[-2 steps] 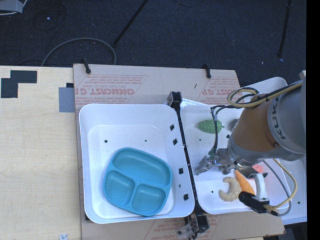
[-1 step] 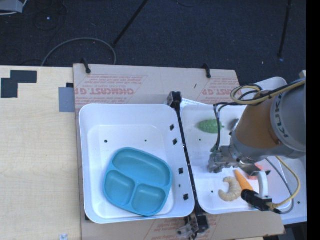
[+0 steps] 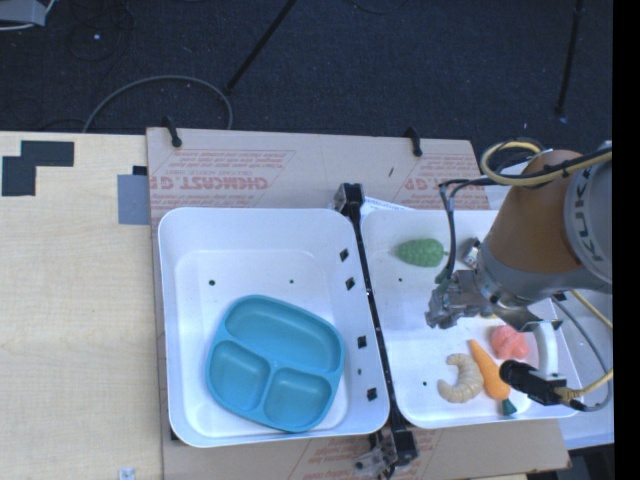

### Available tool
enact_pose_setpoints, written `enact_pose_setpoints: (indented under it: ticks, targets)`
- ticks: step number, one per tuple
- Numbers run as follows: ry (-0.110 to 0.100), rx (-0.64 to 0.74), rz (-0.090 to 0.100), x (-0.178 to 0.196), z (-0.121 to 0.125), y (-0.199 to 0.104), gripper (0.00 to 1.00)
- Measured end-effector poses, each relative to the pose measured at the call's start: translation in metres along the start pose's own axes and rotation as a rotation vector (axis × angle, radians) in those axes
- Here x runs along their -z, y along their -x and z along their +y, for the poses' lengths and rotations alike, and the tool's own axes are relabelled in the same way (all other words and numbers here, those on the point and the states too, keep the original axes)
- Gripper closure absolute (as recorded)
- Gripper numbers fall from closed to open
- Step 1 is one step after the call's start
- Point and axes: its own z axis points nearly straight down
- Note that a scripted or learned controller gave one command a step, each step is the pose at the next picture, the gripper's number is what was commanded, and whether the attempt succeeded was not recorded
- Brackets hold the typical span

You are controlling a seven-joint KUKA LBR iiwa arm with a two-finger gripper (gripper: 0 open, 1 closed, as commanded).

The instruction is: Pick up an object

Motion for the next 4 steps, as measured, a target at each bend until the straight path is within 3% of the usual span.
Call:
enact_pose_setpoints:
  ticks: [3,4]
  targets:
    - [-0.002,0.000,-0.001,0.131,-0.008,-0.003,1.00]
    - [-0.006,0.003,0.001,0.126,-0.014,-0.054,1.00]
